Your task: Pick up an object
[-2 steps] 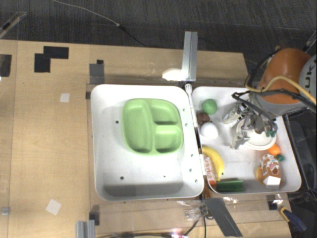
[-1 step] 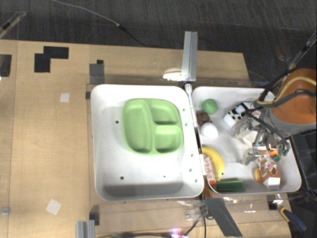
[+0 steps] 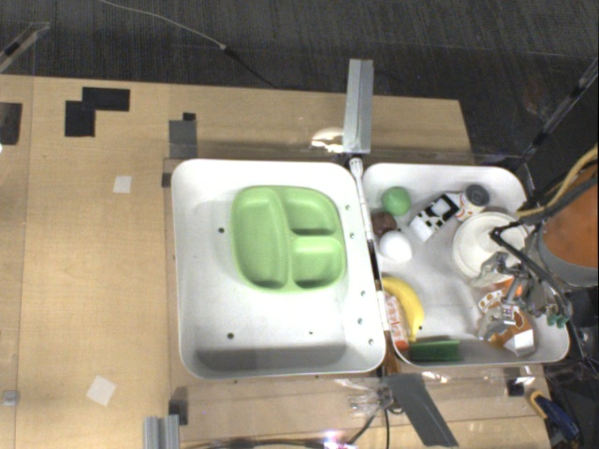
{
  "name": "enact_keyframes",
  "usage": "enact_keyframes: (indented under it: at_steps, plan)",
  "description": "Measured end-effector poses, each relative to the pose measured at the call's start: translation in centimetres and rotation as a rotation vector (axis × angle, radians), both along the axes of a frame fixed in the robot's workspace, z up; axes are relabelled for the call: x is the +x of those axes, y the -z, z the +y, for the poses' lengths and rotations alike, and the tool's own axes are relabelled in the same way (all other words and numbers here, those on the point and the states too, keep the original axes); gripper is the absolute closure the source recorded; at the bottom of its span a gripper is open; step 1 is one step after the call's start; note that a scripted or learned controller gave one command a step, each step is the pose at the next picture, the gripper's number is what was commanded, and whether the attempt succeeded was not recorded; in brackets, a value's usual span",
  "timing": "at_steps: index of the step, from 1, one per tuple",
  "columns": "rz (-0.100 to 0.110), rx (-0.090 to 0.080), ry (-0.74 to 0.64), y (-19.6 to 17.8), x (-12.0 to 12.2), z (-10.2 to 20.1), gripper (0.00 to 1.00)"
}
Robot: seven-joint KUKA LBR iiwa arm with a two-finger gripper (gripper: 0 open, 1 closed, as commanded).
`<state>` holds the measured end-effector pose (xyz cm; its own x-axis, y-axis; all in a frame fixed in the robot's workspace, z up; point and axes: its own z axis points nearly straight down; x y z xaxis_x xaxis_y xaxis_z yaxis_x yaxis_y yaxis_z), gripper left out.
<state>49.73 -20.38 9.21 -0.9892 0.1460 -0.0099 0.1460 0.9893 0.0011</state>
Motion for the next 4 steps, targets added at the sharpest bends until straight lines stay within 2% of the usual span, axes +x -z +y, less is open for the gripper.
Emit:
enact_keyframes:
  at_steps: [1,2,3,4]
  plan:
    - [-0.018,-0.004,-0.008,-1.4,0.6,0.1,1.00]
    - [-0.002,0.002,-0.077,-2.4,7.8,7.6,1.00]
    - [-0.001,-0.006,-0.227,-5.6,8.4,0.1,1.00]
    - [-0.002,-0.006,-0.456,-9.0,10.5,-0.1,1.00]
